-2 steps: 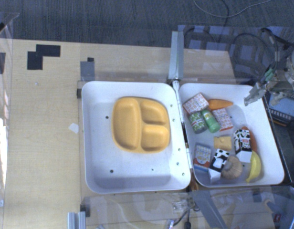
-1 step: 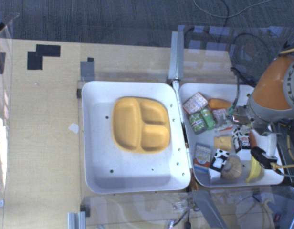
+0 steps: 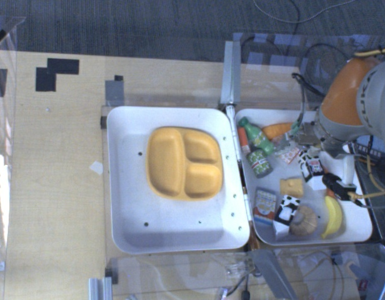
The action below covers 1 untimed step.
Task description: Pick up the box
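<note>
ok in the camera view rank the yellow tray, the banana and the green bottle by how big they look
1. yellow tray, by far the largest, in the left bin
2. and 3. banana and green bottle in the right bin: they look alike in length, so I won't rank them.

The divided tray (image 3: 183,162) is lying in the middle of the left bin (image 3: 127,230). Right of the tray, the right bin (image 3: 361,233) is sitting edge to edge with the left bin. In it, nearest the tray, two bottles (image 3: 256,144) are lying at the far end and the box (image 3: 265,203) is lying at the near end. Further right of the tray, a wedge (image 3: 292,186) is resting mid-bin, with a banana (image 3: 333,217) lying beyond it, near the bin's right wall.
</note>
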Tool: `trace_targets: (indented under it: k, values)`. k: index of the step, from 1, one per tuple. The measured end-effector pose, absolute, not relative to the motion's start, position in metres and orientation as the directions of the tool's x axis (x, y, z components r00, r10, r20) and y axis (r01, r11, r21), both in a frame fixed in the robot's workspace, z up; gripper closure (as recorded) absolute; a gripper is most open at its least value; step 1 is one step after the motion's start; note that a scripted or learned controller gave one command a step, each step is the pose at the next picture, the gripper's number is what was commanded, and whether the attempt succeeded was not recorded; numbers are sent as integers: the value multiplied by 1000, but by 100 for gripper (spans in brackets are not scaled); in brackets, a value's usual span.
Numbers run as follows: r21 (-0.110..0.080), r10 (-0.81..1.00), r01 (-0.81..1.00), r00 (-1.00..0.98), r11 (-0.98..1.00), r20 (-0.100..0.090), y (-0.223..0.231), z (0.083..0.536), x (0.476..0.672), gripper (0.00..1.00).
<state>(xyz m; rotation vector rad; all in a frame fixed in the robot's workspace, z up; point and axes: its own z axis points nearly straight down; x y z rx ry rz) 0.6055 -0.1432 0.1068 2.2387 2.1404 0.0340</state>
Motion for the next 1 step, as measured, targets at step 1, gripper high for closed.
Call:
trace_targets:
  k: [1]
  values:
    - [3,974,974,226,-226,-1,-132,158,607,0]
